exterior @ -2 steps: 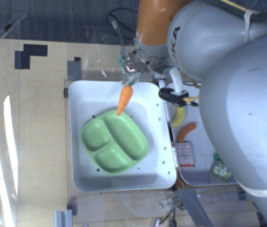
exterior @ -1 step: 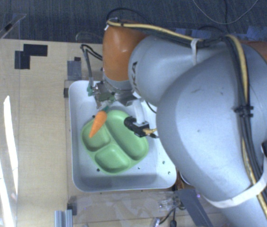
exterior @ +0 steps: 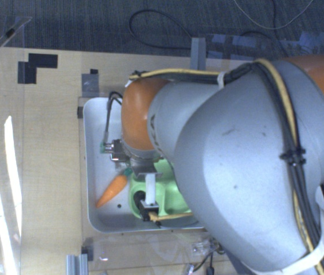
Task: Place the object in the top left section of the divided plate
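Note:
An orange toy carrot (exterior: pixel 110 191) with a green top lies slantwise on the floor of the left white bin (exterior: pixel 94 148), near its front left corner. Just right of it sits a light green divided plate (exterior: pixel 173 202), mostly covered by the arm, so its sections cannot be made out. My gripper (exterior: pixel 133 171) hangs below the orange wrist band, right over the carrot's green end and the plate's left edge. Whether it touches the carrot is hidden from view.
The big grey arm (exterior: pixel 242 165) covers the bin's right half and everything to the right of it. Black L-shaped marks (exterior: pixel 35 66) lie on the wooden bench at the back left. A grey bracket (exterior: pixel 91 82) stands at the bin's far corner.

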{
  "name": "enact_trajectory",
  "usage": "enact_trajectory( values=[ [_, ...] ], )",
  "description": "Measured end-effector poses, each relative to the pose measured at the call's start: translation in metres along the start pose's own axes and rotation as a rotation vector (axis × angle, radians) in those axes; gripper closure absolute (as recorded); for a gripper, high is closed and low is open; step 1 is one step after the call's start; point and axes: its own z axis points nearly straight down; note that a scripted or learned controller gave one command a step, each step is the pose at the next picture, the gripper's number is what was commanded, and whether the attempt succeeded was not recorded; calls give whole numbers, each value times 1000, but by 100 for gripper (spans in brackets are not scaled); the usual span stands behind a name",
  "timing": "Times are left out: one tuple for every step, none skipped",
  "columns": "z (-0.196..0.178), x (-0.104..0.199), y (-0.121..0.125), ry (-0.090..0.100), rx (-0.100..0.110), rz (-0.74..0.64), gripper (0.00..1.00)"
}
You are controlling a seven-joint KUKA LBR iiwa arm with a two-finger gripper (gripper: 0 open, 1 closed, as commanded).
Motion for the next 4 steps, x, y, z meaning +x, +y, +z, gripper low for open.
enact_trajectory(
  values=[
    [-86, -76, -21, -9, 11, 380, 100],
    [-5, -31, -50, -3, -7, 72, 100],
    [-135, -6, -36, -5, 11, -164, 100],
    [-158, -39, -17, -3, 8, -557, 100]
  ],
)
